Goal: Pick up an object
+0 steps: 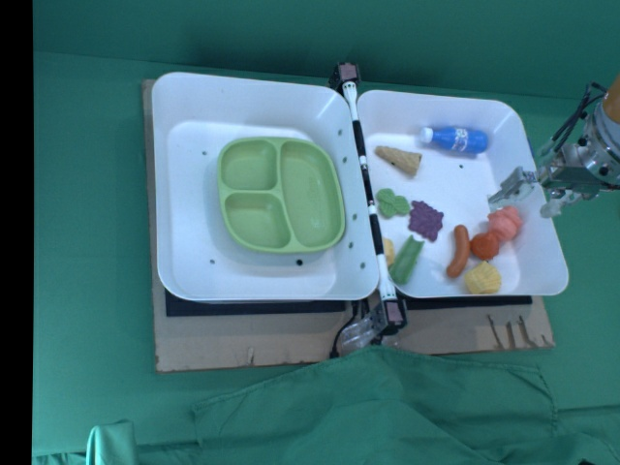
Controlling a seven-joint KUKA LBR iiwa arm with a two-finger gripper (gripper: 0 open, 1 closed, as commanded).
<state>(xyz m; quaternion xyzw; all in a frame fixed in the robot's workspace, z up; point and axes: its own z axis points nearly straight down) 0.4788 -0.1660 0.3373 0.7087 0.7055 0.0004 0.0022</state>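
The right bin (pixel 542 269) holds several toy foods: a blue bottle (pixel 457 139), a tan wedge (pixel 399 159), a green leaf (pixel 392 202), purple grapes (pixel 425 220), an orange sausage (pixel 458 251), a red tomato (pixel 484 246), a pink piece (pixel 505 223), a yellow corn piece (pixel 482 279) and a green pod (pixel 407 259). My gripper (pixel 531 197) hangs over the bin's right side, just above and right of the pink piece. Its fingers stand open with nothing between them.
The left bin (pixel 184 114) carries a light green divided plate (pixel 281 194). A hinge bar (pixel 363 177) runs between the two bins. Green cloth (pixel 387 405) bunches up in front of the bench.
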